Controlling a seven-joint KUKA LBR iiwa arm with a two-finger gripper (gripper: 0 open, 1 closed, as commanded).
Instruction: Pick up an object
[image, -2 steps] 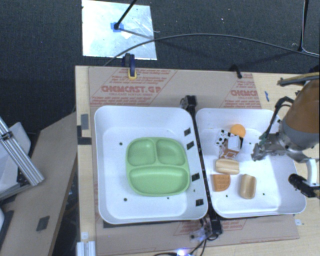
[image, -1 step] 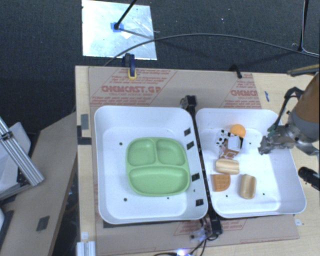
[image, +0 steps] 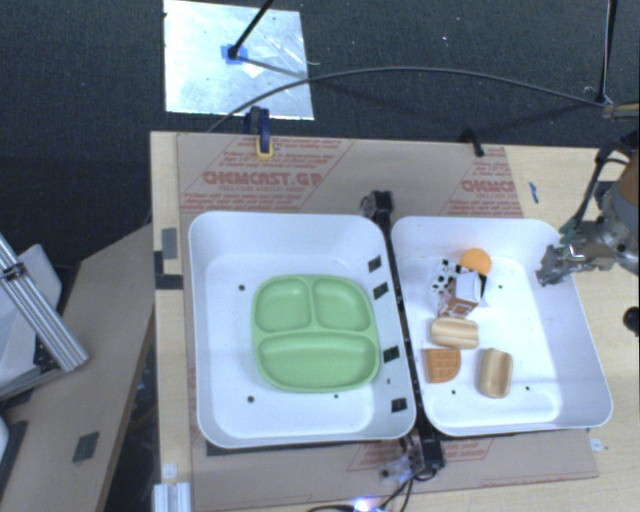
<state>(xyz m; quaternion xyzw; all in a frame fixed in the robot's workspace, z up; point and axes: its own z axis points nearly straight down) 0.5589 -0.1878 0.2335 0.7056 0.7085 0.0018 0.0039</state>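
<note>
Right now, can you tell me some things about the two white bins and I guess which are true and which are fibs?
1. The green divided plastic plate lies in the left white bin. True.
2. The small orange ball sits on the green plate. False: it is in the right white bin, near the far end of the pile.
3. The light wooden cylinder lies in the right bin, near the waffle-brown flat piece. True.
4. The robot's gripper holds the black-and-white dice. False: the gripper is at the right bin's far right edge, apart from the dice.
5. The green plate has three compartments. True.
</note>
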